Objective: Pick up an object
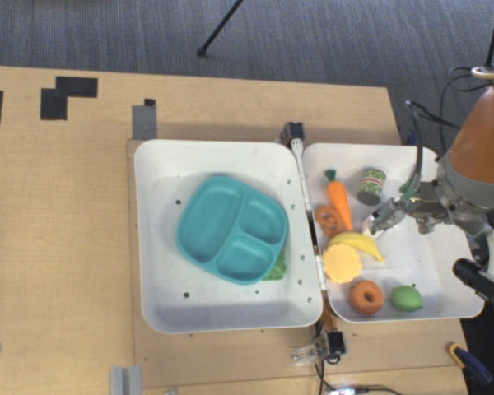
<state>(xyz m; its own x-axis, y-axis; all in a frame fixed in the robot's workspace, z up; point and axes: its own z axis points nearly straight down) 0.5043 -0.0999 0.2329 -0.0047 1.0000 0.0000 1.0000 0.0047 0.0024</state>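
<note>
The arm [477, 155] reaches in from the right over the right bin [428, 303]. Its hand [384, 219] hangs low over the middle of that bin, just right of the banana [358, 243] and below the can [371, 185]. The metal fingers [389, 214] point left toward the banana's upper end. Nothing is visibly between them, and I cannot tell how far apart they stand.

The right bin holds seven things. A carrot [338, 204] lies along the left wall, green top toward the far edge. Just below it, touching or nearly so, sits an orange-red slice [327, 218]. The small can, green-labelled, stands upright near the far side. The banana curves across the middle, and a pale yellow round piece [342, 263] lies against its lower left. Toward the near edge a brown donut [366, 296] sits beside a green lime [407, 298], the two slightly apart.

The left bin [160, 303] holds a teal divided plate [232, 229], tilted, with its three compartments facing up. A bit of something green [275, 269] peeks from under its near right corner.

Both bins rest side by side on the table [58, 245]. Black marks [66, 95] sit at the table's far left.
</note>
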